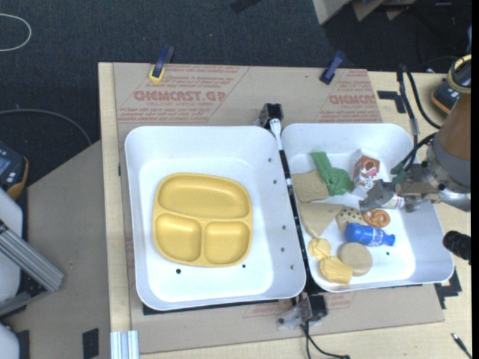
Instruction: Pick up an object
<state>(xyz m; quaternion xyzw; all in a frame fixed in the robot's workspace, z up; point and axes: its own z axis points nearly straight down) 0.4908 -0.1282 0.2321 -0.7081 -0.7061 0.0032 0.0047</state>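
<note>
Where readable, "CHEMCAST" on bench board [179, 96]

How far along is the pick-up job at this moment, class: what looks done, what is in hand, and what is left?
Done: the arm has reached into the right bin, with the claw low over the clutter near the pretzel and blue bottle. In hand: nothing visibly held. Left: grasp one item and lift it. The yellow tray lies in the left bin.
</note>
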